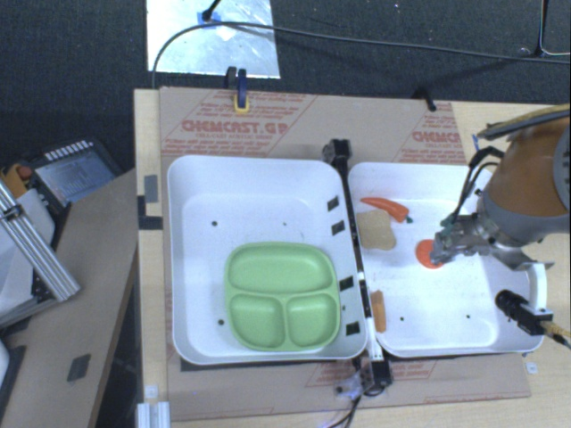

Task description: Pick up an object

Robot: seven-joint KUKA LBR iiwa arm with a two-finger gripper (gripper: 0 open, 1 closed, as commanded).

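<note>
1. Nearest the camera, the left bin (192, 239) holds one green divided plate (282, 294) with three compartments, lying flat and well apart from the arm.
2. The right bin (446, 328) holds one small brown stick-like piece (378, 311) against the wall it shares with the left bin, near the front.
3. Further in, the end effector (443, 250) sits right at one round orange-red object (428, 254), the likely thing to pick. Whether it is released or clenched I cannot tell, since the wrist covers the tip from above.
4. Risk here, as I judge it: the round object looks low and rounded, so an off-centre closure could squirt it sideways or close on nothing.
5. One pale beige lump (376, 232) lies just beside that object on its left; a nudged target could roll into it.
6. Farthest, one orange-red pepper-like piece (385, 207) lies near the bin's back, touching or nearly touching the lump.
</note>
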